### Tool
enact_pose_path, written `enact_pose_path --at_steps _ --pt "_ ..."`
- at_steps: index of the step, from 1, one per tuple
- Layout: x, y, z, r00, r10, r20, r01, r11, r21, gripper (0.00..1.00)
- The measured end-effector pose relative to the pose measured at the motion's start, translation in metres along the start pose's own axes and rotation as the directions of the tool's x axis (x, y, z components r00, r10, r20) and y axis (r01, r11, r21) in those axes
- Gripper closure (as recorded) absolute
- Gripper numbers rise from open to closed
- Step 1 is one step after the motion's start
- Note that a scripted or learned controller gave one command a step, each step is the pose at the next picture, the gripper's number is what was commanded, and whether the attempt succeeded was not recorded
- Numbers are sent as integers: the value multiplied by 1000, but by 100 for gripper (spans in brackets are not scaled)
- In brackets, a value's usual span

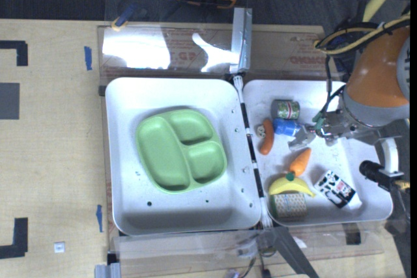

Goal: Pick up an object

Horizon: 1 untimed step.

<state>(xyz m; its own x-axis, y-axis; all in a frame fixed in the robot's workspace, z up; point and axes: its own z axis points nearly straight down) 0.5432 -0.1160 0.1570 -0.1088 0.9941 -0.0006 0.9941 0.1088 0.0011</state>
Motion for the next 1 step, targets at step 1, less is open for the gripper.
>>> enact_pose_path --at_steps 1 --pt "22 1 29 998 56 -2 -56 998 4 0"
